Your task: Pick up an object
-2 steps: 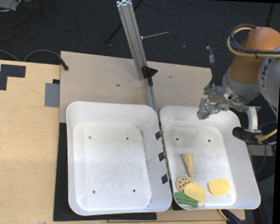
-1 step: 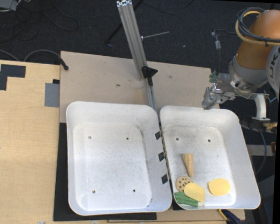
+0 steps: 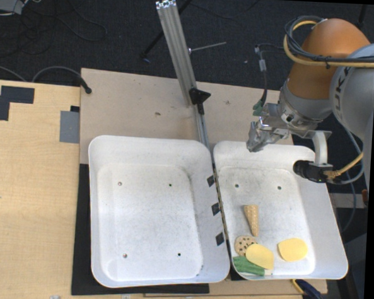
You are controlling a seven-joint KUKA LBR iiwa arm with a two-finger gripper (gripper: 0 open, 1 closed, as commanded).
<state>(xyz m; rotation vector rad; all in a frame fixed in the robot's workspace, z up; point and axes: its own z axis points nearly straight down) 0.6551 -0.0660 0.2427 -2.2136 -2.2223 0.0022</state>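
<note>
Objects for picking all lie in the right bin [image 3: 310, 204], crowded toward its near edge: a tan ice-cream cone [image 3: 251, 218] near the middle of the bin's left half, a small round brown cookie [image 3: 242, 244] just below it, a yellow lemon-shaped piece [image 3: 260, 256] touching the cookie, a green leafy piece [image 3: 249, 266] tucked under that at the near-left corner, and a second yellow piece [image 3: 293, 249] a little apart toward the near-right. The left bin [image 3: 110, 172] sits beside it across the divider.

The gripper [image 3: 258, 142] hangs over the far edge of the right bin, close to its far-left corner, well apart from every object. Its fingers are blurred against the bin rim, so whether they are spread or closed cannot be told; nothing is visible between them.

Risks from here are mostly about the cluster. A descent onto the cookie, lemon-shaped piece and leaf together would likely push them against the near wall or catch two at once. The cone lies flat and tapered, so it could squirt out of a pinch. The lone yellow piece looks the safest target.
</note>
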